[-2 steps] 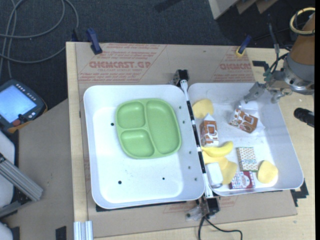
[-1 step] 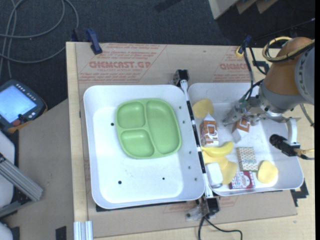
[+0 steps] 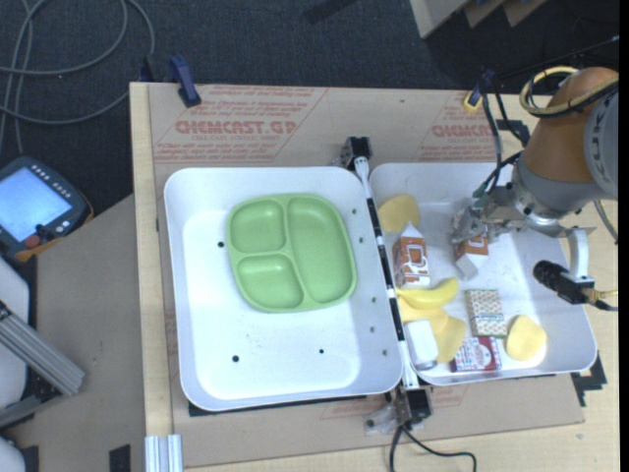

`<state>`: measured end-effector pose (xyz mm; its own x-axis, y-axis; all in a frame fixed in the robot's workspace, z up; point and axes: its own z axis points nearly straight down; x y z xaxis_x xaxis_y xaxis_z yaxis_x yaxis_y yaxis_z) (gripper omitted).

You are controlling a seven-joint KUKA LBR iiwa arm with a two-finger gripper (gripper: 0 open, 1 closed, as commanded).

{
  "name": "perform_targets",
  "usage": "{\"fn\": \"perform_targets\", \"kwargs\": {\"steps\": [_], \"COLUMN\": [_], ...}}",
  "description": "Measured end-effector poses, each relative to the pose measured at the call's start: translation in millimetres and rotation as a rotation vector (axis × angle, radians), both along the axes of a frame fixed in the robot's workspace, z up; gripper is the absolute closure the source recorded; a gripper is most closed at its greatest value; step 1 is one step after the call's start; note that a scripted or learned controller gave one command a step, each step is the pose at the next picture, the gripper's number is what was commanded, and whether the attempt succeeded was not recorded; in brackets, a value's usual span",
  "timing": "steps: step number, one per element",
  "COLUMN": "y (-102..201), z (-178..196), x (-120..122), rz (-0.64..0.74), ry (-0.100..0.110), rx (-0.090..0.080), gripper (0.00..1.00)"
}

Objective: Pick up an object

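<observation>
Dark carpet with loose cables surrounds the bench (image 3: pixel 295 116), a cardboard-topped surface bearing two shallow white bins. Taking the right bin (image 3: pixel 432 177) as my landmark, my end effector (image 3: pixel 474 226) hangs over its upper middle, with the grey arm and orange band reaching in from its right side. Whether my fingers are spread or clenched I cannot tell from this angle. Right at the tip sits a small brown-and-white object (image 3: pixel 473 247), possibly touching it, though the view is too cluttered to be sure.

Toward the bin's left wall lies a brown-and-white packet (image 3: pixel 412 260), with a pale yellow round piece (image 3: pixel 398 211) above it and a banana (image 3: pixel 428 296) just below it. Lower still, a checkered box (image 3: pixel 486 313) lies near the bin's centre, a red-and-white packet (image 3: pixel 477 355) near its bottom edge, and a yellow lemon-like object (image 3: pixel 526 338) toward its lower right corner.

Left of this bin, the left bin (image 3: pixel 197 264) holds a green divided tray (image 3: pixel 292 252).
</observation>
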<state>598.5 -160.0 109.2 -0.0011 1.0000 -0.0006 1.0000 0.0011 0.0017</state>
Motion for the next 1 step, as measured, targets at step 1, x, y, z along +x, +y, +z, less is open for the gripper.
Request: {"fn": "perform_targets", "kwargs": {"steps": [1], "y": [81.6], "z": [97.3], "x": [1.8], "rz": [0.001], "ry": [0.000], "rx": [0.001], "gripper": [1.00]}}
